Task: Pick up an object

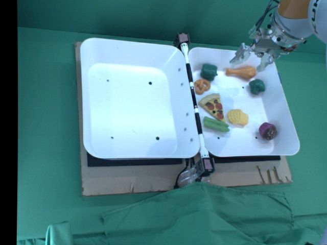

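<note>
We see the gripper (253, 55) hanging over the far end of the right bin (286, 117), its two fingers spread apart, one tip near the bin's far rim on the left and the other further right. Nothing sits between them. Just below and between the fingertips lies a toy chicken drumstick (242, 72), orange-brown, stretched crosswise with its thin end pointing left; whether the fingers touch it we cannot tell.

Just beside the drumstick, nearer to us and to the right, we find a dark green broccoli piece (257, 87). To the drumstick's left lies a green bell pepper (208, 71), and near that, close to the divider between the bins, a small brown pretzel (202, 86). Toward the middle of the bin rests a pizza slice (212, 105), with a yellow corn piece (237, 117) just right of it and a green bean pod (216, 124) below it. A purple round item (267, 131) sits apart near the bin's near right corner.

The left bin (102, 55) stands beside it on cardboard (102, 182), over green cloth (46, 111).
</note>
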`<state>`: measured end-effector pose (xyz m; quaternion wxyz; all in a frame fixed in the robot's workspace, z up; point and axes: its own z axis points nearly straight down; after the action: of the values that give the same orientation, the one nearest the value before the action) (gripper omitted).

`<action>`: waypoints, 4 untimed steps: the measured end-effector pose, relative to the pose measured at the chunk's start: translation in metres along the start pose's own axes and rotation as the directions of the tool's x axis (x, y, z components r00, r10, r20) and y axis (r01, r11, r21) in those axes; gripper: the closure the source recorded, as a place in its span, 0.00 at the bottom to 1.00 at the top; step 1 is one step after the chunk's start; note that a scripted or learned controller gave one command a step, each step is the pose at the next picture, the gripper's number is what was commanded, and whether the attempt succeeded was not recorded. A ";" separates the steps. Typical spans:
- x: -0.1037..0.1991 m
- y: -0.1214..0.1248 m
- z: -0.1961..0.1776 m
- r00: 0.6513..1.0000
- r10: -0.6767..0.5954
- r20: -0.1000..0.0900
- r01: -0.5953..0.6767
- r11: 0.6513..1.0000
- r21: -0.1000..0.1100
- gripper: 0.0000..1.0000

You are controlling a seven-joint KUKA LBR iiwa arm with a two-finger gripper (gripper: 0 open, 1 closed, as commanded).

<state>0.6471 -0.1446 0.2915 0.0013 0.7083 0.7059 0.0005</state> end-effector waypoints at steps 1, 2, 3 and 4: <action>-0.031 0.008 0.099 1.000 0.003 0.000 -0.003 1.000 0.008 0.00; 0.002 0.037 0.110 1.000 0.009 0.008 -0.010 0.999 0.032 0.00; -0.003 0.035 0.096 1.000 0.017 0.009 -0.017 0.999 0.037 1.00; -0.045 0.055 -0.001 1.000 0.002 0.006 -0.002 1.000 -0.014 1.00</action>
<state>0.7019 -0.1900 0.2932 0.0082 0.7090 0.7051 0.0034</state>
